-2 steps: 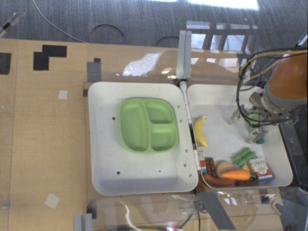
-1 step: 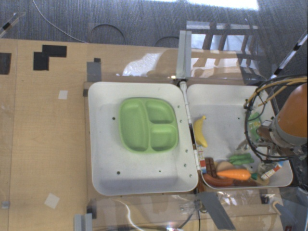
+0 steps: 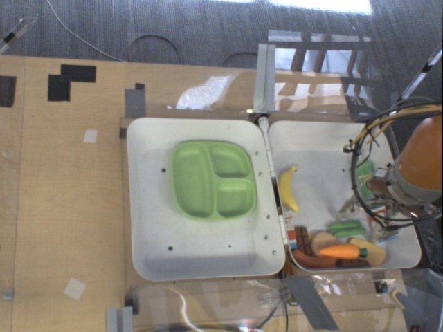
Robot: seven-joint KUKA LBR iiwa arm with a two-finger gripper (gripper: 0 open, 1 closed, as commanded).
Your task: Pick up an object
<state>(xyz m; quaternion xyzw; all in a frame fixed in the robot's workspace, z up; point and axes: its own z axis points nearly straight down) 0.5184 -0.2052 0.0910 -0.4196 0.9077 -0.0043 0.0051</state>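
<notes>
Jaws (image 3: 365,203), state indiscernible amid cables, above the right bin (image 3: 311,151). Beside and below them: green item (image 3: 344,227), carrot (image 3: 340,252), other toy foods; banana (image 3: 288,189) farther left. Beyond, green divided plate (image 3: 212,179) in the left bin (image 3: 149,206). Nothing visibly grasped; pickup remains. No legible writing.

Matt green plastic tray (image 3: 211,180); smooth white bins (image 3: 149,254); pale wood bench (image 3: 62,206)
</notes>
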